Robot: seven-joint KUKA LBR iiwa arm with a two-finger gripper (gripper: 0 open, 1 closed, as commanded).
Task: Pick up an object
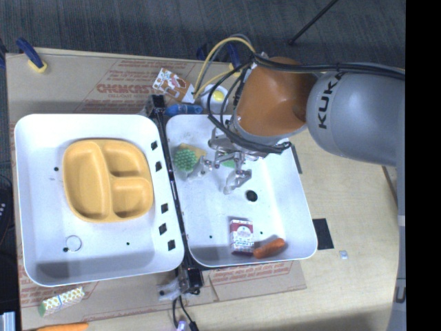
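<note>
**A:** Gripper (231, 174) over the right bin (293, 185), folks, hanging in its far half under that orange-banded wrist. We see metal fingers pointing down toward the bin floor, with the green object (185, 158) just to their left.

**B:** And between those fingers? We see white bin floor, nothing else. They look spread apart to us, nothing pinched, though the linkage is cluttered from up here.

**A:** So no pick yet, we'd say. What are the candidates?

**B:** The green object is nearest. Down at the near edge we have a small red box (241, 235) and an orange carrot-like piece (269, 247) touching it on the right. All three lie flat in the bin.

**A:** And the left bin (31, 185)?

**B:** A yellow divided tray (107, 179), well apart from the action.

**A:** Our call: the approach looks done, while the close and the lift are both left to do.
</note>
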